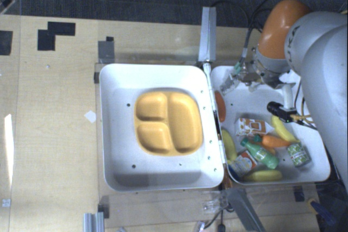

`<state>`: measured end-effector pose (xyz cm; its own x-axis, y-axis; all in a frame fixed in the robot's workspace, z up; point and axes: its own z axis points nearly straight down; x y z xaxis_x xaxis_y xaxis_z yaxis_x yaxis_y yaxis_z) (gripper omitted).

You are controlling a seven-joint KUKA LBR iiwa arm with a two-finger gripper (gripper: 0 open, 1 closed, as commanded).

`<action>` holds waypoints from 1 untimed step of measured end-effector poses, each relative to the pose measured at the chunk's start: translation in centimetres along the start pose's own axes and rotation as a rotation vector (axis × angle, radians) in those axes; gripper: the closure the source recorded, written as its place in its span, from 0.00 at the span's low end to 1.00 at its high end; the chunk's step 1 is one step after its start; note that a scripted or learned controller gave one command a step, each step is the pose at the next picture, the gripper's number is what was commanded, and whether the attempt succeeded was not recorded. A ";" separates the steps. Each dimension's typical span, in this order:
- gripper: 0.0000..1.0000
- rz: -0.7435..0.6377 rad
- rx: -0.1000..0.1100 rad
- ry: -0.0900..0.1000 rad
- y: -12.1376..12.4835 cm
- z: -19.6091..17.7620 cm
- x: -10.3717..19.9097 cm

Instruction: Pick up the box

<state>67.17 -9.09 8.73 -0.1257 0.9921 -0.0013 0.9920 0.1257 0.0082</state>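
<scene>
White box point(251, 126) lies mid-bin (bottle point(260, 152) touching), gripper point(235, 74) at rim.

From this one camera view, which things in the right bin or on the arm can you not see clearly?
- End effector: small and blurred at the right bin's far edge; its fingers cannot be judged.
- Box: print too small to read; the green bottle crowds its near edge.
- Red item: partly behind the rim between the bins.
- Yellow pieces: partly covered by neighbours.

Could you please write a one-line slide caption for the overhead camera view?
KUKA arm reaches over the right bin of toy groceries, box among them; yellow divided tray in left bin.
</scene>
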 end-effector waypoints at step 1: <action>0.00 0.097 -0.003 0.001 -2.6 -0.1 -0.2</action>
<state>64.58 -9.62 8.77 -0.0292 0.9996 0.0003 0.9995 0.0291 0.0109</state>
